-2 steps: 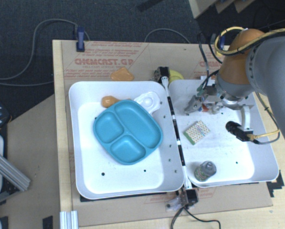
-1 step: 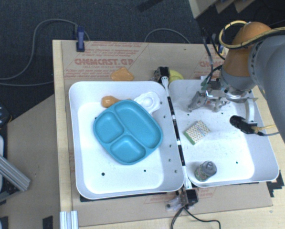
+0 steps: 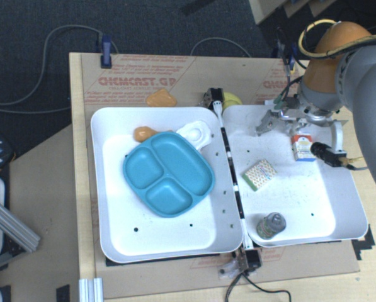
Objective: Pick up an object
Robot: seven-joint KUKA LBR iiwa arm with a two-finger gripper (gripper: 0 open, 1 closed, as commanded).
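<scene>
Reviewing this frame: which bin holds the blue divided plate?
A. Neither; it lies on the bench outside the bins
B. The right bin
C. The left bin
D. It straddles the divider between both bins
C. The blue divided plate lies flat inside the left bin, short of the divider, while the right bin holds the small patterned box and other small items.

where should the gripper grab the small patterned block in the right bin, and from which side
Probably from straight above, closing across the short sides of the small patterned block. It lies flat and turned at an angle on the right bin floor, so the fingers should turn to match. It has bare floor all round; the red and white carton and the gripper sit further back.
</scene>
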